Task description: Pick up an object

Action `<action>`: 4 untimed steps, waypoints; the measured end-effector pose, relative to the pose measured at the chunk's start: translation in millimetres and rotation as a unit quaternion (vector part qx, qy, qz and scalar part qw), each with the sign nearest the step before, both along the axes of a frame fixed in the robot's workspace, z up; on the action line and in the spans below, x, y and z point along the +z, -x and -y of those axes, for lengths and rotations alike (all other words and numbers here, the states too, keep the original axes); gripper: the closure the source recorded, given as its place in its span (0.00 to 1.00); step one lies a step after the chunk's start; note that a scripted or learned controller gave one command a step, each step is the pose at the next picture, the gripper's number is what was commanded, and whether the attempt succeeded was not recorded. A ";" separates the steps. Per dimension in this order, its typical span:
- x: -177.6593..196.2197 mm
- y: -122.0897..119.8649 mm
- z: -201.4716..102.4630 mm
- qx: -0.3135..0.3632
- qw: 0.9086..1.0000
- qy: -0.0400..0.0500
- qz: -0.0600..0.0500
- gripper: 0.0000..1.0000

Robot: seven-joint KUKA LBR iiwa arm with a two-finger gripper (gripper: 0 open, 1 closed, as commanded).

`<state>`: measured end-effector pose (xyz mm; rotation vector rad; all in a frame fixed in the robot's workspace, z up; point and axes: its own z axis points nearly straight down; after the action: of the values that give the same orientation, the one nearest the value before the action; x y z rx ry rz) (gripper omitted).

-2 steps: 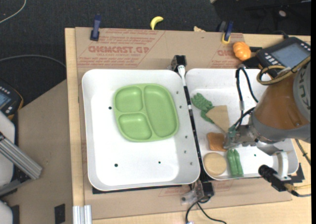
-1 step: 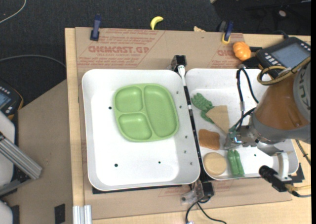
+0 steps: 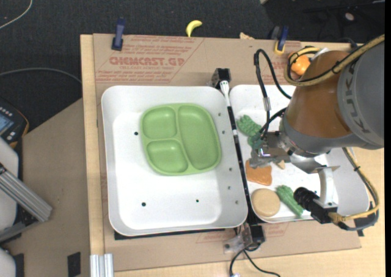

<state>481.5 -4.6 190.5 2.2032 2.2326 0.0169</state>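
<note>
- Surface (image 3: 153,55): cardboard-covered, bearing two white bins side by side.
- Left bin (image 3: 122,196): holds a green divided plate (image 3: 181,139), lying flat near the middle.
- Arm (image 3: 333,107): reaches in from the right, wrist bent down over the right bin (image 3: 360,193), covering much of it.
- Pincer (image 3: 264,152): low at the right bin's left side; whether it is open or closed cannot be told, and nothing is seen held.
- Candidate objects, right bin: orange piece (image 3: 259,175) just below the pincer, tan round piece (image 3: 266,202), green leafy piece (image 3: 249,127), small green piece (image 3: 288,199).
- Progress, as judged: nothing lifted; grasp and raise remain.
</note>
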 end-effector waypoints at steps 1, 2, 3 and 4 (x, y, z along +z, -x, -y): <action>48.0 -33.2 -64.4 -0.002 1.000 0.001 -0.002 1.00; 196.5 -34.4 -99.1 -0.003 1.000 -0.001 0.004 1.00; 175.3 -2.8 -144.7 -0.003 1.000 0.001 -0.008 1.00; 35.2 -66.4 -113.9 -0.009 1.000 0.005 -0.012 1.00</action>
<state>547.9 109.3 225.7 2.2311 2.2194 -0.0201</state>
